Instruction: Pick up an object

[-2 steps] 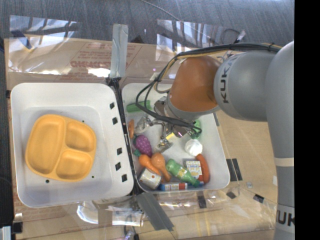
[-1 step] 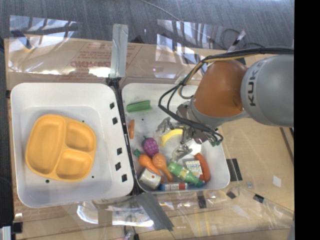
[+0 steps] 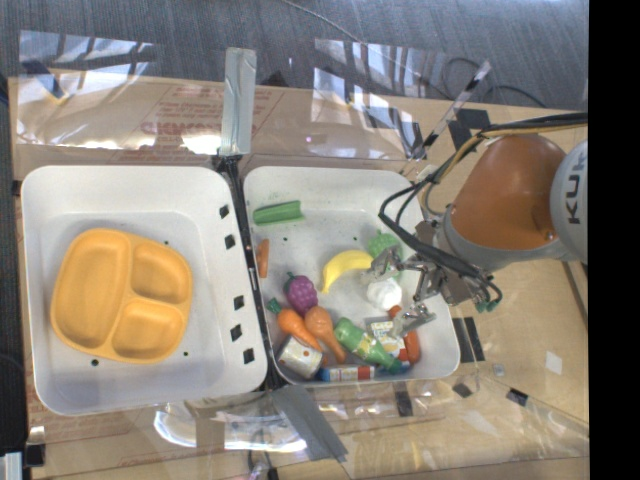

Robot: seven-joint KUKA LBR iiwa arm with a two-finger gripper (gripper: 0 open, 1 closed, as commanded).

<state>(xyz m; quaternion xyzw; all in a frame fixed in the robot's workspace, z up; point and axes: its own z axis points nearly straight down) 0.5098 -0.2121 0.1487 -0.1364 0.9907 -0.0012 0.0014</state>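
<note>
Two shallow white bins with rounded corners and a matte plastic look sit side by side on the table (image 3: 120,108), whose brown surface is covered in glossy, wrinkled clear film. The left bin (image 3: 60,368) carries a smooth yellow-orange tray (image 3: 120,295) moulded into three rounded compartments. The right bin (image 3: 330,183) holds a heap of small plastic play food toward the lower middle of the frame: a straight green cucumber-like stick (image 3: 277,211) lying apart near its upper left, a curved glossy yellow banana (image 3: 345,266), a knobbly purple bunch of grapes (image 3: 301,292), an orange carrot (image 3: 293,325), an orange pear-shaped piece (image 3: 322,323), a green bottle-like piece (image 3: 360,340), a small silver can (image 3: 300,358) and a round white object (image 3: 383,292). The arm, with its bulging orange band (image 3: 505,193), comes in from the right of the frame, looped with black cables. The metal tool (image 3: 408,288) hangs over the right side of the right bin, just beside the white object; its fingers are thin and tangled against the clutter, and I cannot tell how far apart they stand or whether anything is between them.
</note>
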